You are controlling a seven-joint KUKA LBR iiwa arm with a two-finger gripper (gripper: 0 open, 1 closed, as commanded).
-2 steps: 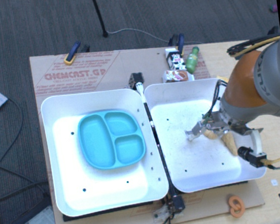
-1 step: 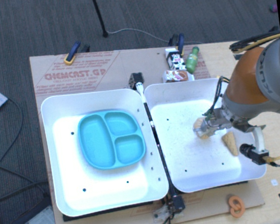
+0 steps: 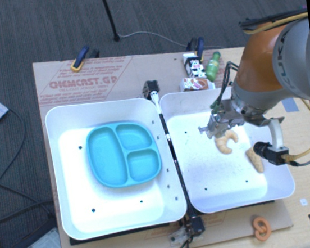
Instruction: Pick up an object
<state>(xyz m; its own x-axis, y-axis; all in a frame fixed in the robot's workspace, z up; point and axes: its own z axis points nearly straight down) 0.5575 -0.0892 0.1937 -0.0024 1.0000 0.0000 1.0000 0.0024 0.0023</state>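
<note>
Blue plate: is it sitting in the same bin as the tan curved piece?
No, the blue plate lies in the left bin, while the tan curved piece lies in the right bin.

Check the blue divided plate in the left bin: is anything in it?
Empty. All three compartments of the blue plate show bare blue, and it lies flat in the left bin.
</note>
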